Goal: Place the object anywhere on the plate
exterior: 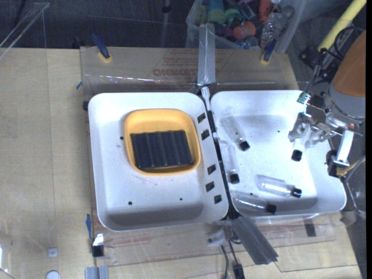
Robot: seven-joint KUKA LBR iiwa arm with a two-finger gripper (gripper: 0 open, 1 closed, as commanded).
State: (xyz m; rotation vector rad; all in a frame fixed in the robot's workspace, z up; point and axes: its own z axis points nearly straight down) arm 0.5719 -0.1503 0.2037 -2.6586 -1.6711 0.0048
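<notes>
The yellow plate (132, 124) lies in the left bin (110, 202), and a dark ridged slab (161, 149) covers most of its middle. In the right bin (273, 106) lie clear plastic pieces with black caps: one bottle-like piece (276, 186) near the front, another (233, 130) toward the back left, and a third (253, 203) along the front wall. My gripper (303, 137) hangs over the right side of the right bin, above and behind the front clear piece. A small black bit (296, 154) sits just below it. Nothing shows in the gripper's hold.
A metal divider (208, 127) with black clips runs between the two bins. A clear tub of coloured toys (241, 7) stands behind them. The arm's orange band (351, 68) is at the right edge. A grey bar (256, 243) juts out in front of the bins.
</notes>
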